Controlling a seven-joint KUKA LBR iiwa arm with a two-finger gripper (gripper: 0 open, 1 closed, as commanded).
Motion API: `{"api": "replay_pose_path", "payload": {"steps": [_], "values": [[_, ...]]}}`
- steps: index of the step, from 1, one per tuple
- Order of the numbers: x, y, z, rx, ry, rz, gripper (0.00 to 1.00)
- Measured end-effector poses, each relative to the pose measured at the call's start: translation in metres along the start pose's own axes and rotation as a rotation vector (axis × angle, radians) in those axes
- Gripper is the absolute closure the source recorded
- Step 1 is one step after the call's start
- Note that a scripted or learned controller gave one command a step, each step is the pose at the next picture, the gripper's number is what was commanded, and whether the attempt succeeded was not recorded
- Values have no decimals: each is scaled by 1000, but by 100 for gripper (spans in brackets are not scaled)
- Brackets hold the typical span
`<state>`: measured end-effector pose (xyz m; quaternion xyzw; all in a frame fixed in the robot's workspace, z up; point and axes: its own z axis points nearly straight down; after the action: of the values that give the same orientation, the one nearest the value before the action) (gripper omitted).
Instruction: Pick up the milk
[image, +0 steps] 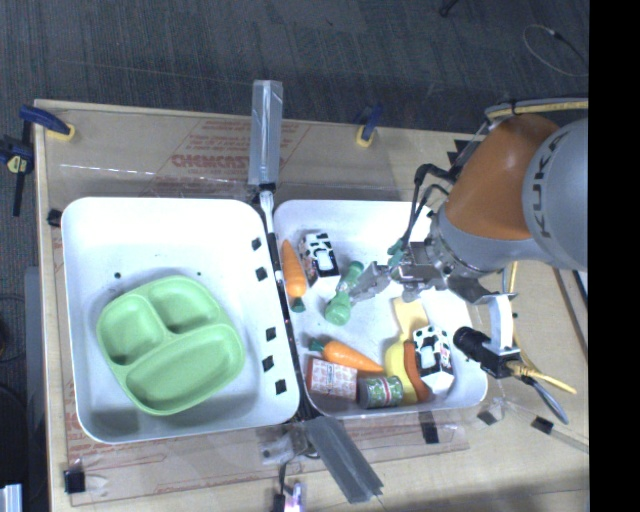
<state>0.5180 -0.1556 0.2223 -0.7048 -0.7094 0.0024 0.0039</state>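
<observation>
Crowding the milk (433, 352): banana (403, 371), can (380, 392), carrot (349, 354).

The divided plate (170, 343) lies in the left bin (80, 225); the milk (432, 353) lies in the right bin (340, 212).

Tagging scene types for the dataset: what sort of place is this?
Probably a lab bin-picking bench: two white bins side by side, toy food such as a carrot, and a clamp on the board's edge.

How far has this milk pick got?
Nothing looks done: both cow-patterned milk cartons lie in the right bin. The gripper is low over that bin beside a green bottle, touching neither carton. Grasp and lift remain.
</observation>
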Motion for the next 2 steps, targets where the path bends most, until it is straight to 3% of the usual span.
{"api": "replay_pose_path", "payload": {"steps": [1,2], "values": [[-7,63,37,1,-1,52,0],[7,126,133,-2,-1,122,0]]}}
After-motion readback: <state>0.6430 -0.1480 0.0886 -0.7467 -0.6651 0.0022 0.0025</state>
